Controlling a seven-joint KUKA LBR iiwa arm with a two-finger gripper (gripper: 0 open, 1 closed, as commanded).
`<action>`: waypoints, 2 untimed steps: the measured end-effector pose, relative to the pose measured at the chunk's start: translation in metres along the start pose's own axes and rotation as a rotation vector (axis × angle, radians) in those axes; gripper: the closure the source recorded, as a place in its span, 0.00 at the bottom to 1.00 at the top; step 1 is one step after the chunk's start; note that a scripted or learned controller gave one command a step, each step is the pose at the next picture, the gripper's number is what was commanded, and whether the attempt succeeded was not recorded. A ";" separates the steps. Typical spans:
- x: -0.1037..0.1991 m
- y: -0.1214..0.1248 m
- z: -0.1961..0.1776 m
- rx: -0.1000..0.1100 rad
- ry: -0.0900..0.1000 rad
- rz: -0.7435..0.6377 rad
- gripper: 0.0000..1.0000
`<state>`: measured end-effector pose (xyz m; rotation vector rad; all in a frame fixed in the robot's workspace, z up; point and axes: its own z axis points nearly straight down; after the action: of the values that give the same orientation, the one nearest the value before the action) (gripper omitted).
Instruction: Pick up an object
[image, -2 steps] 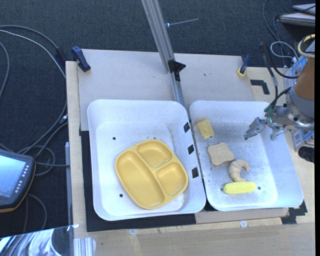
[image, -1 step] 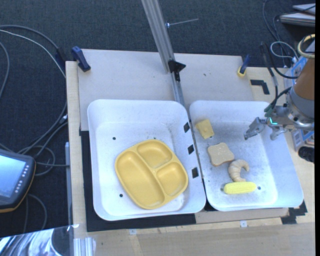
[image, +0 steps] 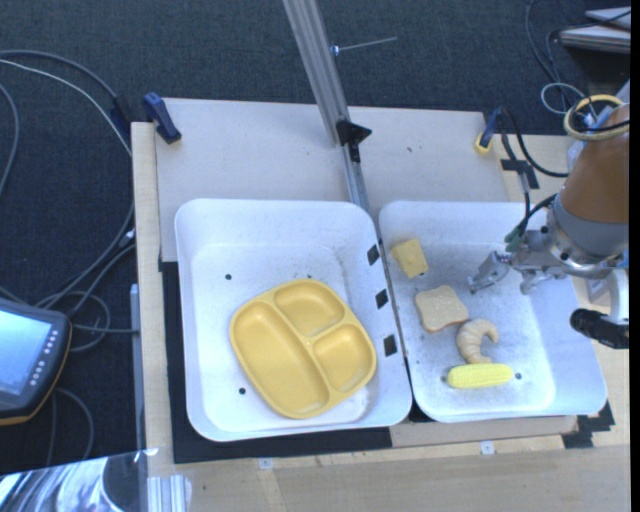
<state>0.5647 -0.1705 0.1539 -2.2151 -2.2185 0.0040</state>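
Note:
The right bin (image: 570, 385) holds several toy foods: a yellow cheese wedge (image: 408, 257), a tan bread slice (image: 440, 307), a croissant (image: 477, 338) and a corn cob (image: 479, 376). My gripper (image: 508, 276) hangs over the upper right part of this bin, to the right of the cheese and above the croissant. Its fingers (image: 486, 274) are spread open with nothing between them.
The left bin (image: 200, 290) holds a yellow divided plate (image: 303, 345). A metal pole (image: 330, 80) rises at the back between the bins. Black clips (image: 380, 297) sit along the shared rim. Cables run along the bench at the right.

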 end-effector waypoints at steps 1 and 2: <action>-0.003 0.002 0.043 0.000 0.000 0.001 0.00; -0.003 0.003 0.061 -0.005 -0.002 0.002 0.00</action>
<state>0.5671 -0.1732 0.0934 -2.2204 -2.2205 0.0005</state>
